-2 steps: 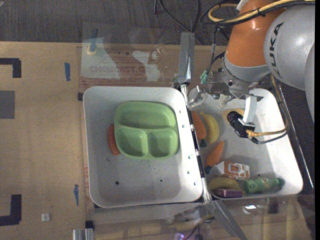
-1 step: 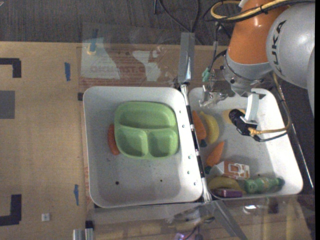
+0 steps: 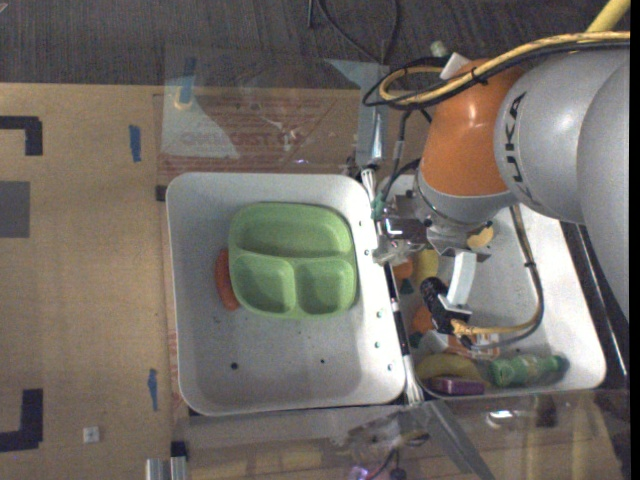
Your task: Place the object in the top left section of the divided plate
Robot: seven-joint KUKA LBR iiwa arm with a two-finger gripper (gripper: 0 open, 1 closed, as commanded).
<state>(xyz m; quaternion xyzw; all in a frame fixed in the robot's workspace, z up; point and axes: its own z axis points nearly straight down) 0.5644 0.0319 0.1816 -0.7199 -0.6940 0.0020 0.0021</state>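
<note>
A green divided plate (image 3: 236,240) lies in the left bin (image 3: 200,348), with one long section on its far side and two small sections on its near side. All three sections hold nothing. An orange object (image 3: 224,279) pokes out from under the plate's left rim. My gripper (image 3: 398,253) hangs below the orange wrist at the left wall of the right bin, just right of the plate. The wrist hides most of it. Small yellow (image 3: 428,264) and orange (image 3: 403,268) items lie right beside it.
The right bin (image 3: 585,358) holds several things along its near side: a yellow banana-like piece (image 3: 444,365), a purple item (image 3: 458,386) and a green bottle (image 3: 525,370). The arm covers that bin's far half. Bare floor shows in the left bin in front of the plate.
</note>
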